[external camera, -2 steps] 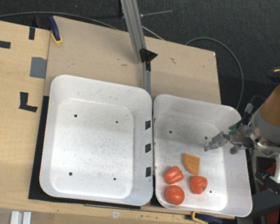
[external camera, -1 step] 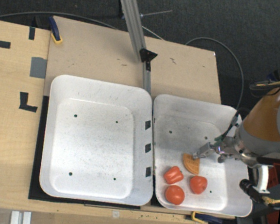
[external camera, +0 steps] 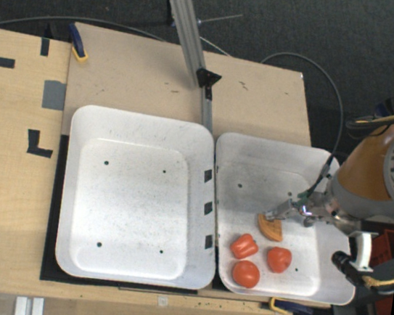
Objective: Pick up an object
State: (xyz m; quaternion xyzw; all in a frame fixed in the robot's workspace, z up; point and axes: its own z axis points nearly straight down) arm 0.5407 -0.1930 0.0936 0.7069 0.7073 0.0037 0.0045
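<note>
Bread-like tan wedge (external camera: 271,229) in right bin (external camera: 255,162), just above three red items. Left bin (external camera: 143,127) beside it. Red pepper-like piece (external camera: 244,246), red round item (external camera: 246,273), red chunk (external camera: 278,259) clustered below wedge. Gripper (external camera: 276,215) at wedge's top edge; fingers' state: cannot tell. Wedge likely light, stiff toy; best pinched across narrow width.
</note>
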